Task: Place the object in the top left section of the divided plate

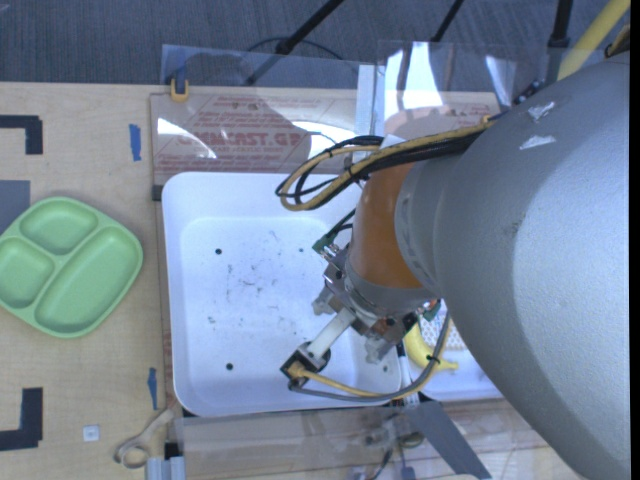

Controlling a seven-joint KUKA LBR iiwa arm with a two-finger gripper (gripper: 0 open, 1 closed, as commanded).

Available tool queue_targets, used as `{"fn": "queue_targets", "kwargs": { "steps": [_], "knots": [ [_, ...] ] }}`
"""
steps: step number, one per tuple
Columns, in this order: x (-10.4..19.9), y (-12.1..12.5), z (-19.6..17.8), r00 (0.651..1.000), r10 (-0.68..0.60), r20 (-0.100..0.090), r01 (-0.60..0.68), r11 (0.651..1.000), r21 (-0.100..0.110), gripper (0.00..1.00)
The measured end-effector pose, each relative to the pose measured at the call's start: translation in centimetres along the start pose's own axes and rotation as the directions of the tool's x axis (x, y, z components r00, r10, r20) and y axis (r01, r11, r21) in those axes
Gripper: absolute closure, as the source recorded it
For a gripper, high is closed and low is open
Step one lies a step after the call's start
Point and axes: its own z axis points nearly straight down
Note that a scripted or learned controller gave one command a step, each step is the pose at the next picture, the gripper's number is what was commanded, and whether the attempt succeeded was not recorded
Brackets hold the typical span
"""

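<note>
A yellow, curved object [418,346], partly hidden by the arm, lies just beside the hand [378,346] at the white bin's [230,268] right edge. Hand opening cannot be told. The green divided plate [72,265] sits well apart on the table [80,138].

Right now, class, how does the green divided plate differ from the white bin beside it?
The plate is green and rounded; the bin is white and squarer. The plate has three sections; the bin is one open well. The bin looks far larger than the plate. The arm hangs over the bin, not the plate. Both are shallow.
</note>
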Motion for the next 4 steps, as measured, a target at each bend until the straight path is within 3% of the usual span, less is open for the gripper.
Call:
{"fn": "queue_targets", "kwargs": {
  "steps": [1,2,3,4],
  "knots": [
    [-2.5,3.9,-13.0,0.999,0.040,-0.001,-0.040,0.999,-0.002,0.00],
    [1.6,5.6,-20.5,0.999,0.049,-0.001,-0.049,0.999,-0.002,0.00],
    [-3.1,6.8,-28.9,0.961,0.278,-0.006,-0.278,0.961,-0.004,0.00],
    [2.3,3.5,-18.9,0.940,0.342,-0.003,-0.342,0.940,-0.002,0.00]
  ]
}}
